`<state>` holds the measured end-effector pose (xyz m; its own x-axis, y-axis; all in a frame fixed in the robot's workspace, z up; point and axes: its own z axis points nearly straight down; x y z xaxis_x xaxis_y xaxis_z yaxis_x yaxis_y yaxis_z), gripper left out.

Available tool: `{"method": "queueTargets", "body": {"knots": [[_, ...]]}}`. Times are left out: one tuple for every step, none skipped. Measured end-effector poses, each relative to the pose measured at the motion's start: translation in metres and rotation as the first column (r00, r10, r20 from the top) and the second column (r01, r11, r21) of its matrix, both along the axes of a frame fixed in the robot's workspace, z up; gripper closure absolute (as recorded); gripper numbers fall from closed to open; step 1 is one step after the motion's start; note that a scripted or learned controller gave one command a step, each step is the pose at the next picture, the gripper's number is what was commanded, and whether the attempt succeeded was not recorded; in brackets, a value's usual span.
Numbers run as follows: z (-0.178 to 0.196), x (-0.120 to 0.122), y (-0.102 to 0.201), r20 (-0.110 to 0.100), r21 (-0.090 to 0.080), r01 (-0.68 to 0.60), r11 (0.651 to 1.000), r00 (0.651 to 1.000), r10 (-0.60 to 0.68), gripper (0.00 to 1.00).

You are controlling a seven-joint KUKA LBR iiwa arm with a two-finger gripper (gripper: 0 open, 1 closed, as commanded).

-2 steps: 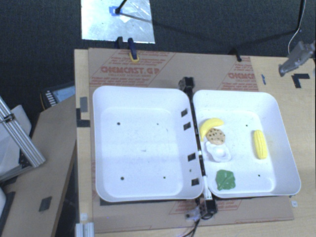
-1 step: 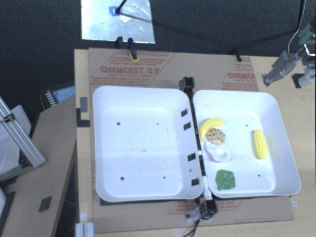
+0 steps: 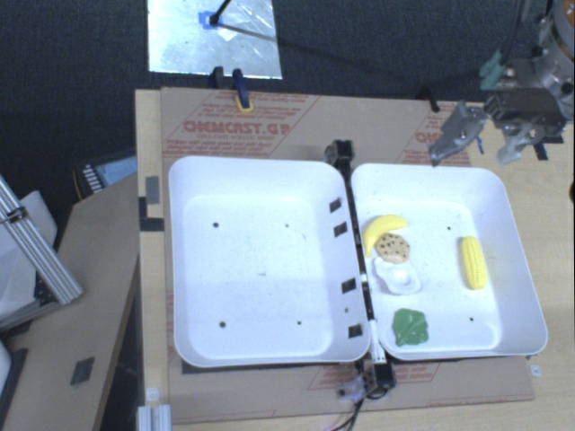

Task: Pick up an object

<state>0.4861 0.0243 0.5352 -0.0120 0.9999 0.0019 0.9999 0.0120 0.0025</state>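
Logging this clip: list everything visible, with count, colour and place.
bins: 2, white, side by side on the bench
banana: 1, yellow, right bin, by the divider
cookie: 1, tan with dark chips, touching the banana
fried egg: 1, white, below the cookie
leaf: 1, green, right bin's near edge
corn cob: 1, yellow, right bin's right part
foil sheet: 1, silver, floor beyond the bench
gripper: 1, grey, open, above the right bin's far edge

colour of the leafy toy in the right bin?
Green leafy toy, near the front edge, seen in the camera view.
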Motion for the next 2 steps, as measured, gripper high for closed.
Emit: {"method": "queueTargets", "body": {"knots": [[-0.001,0.034,0.128,-0.001,0.002,-0.005,1.0,1.0,0.005,0.0],[0.0,-0.001,0.124,-0.001,0.0,0.007,1.0,1.0,-0.007,0.0]]}}
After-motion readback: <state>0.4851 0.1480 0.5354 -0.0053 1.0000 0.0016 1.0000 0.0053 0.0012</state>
